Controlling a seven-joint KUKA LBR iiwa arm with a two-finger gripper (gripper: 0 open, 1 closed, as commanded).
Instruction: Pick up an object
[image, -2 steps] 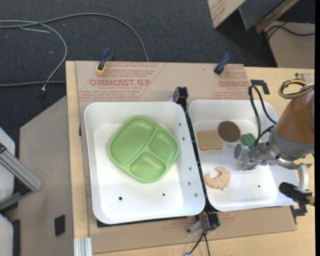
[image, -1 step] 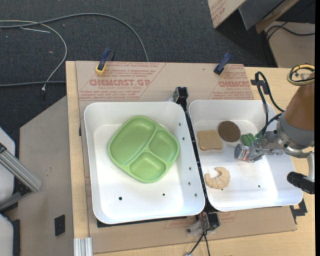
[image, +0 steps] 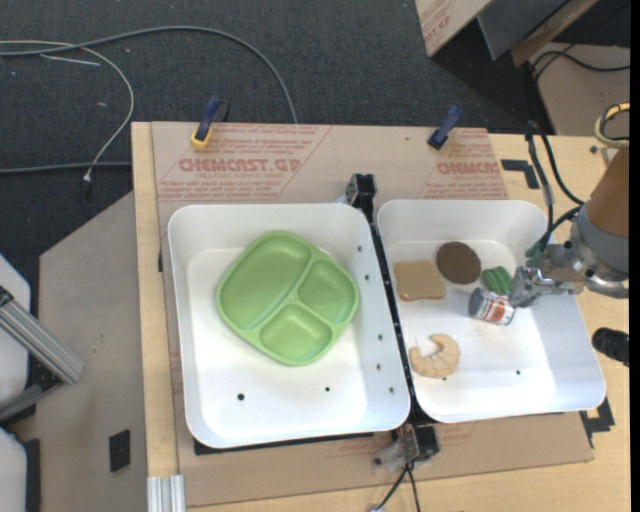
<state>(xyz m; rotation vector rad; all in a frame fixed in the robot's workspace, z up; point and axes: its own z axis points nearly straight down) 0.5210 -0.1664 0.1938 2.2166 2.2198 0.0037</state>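
Observation:
The right bin (image: 560, 375) holds a slice of toast (image: 419, 281), a round brown patty (image: 459, 262), a small green item (image: 495, 278), a little red and white can (image: 489, 307) lying on its side, and a tan croissant (image: 436, 356). My gripper (image: 525, 288) hangs low at the bin's right side, just right of the can and the green item and close against both. Nothing can be seen lifted off the bin floor.
A green divided plate (image: 288, 297) lies in the left bin (image: 200, 340). A black divider (image: 378, 270) runs between the bins. Blue clamps (image: 208, 120) (image: 445, 127) sit on the bench's far edge. Cables (image: 545, 170) trail near the arm.

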